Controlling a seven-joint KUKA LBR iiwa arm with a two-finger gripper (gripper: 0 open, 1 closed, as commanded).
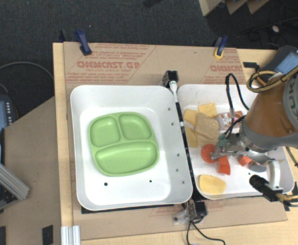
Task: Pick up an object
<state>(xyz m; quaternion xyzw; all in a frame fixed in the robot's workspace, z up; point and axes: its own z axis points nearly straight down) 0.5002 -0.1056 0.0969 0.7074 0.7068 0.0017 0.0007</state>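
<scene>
The right bin (pixel 206 94) holds several toy foods: a yellow cheese wedge (pixel 207 109), a tan bread slice (pixel 206 127), a pale yellow piece (pixel 190 117) by the left wall, a red tomato (pixel 208 153), a red-orange piece (pixel 224 166) and a yellow oval piece (pixel 211 184) near the front. My gripper (pixel 224 146) reaches down from the right, just above the tomato and the red-orange piece. The wrist hides its fingertips. Another small red piece (pixel 245 161) peeks out under the arm.
The left bin (pixel 82 152) carries a green three-part plate (pixel 123 143). A black divider (pixel 181 131) runs between the bins. The arm's grey-and-orange body (pixel 271 116) covers the right bin's far right side. Clamps (pixel 82 42) hold the board at the back.
</scene>
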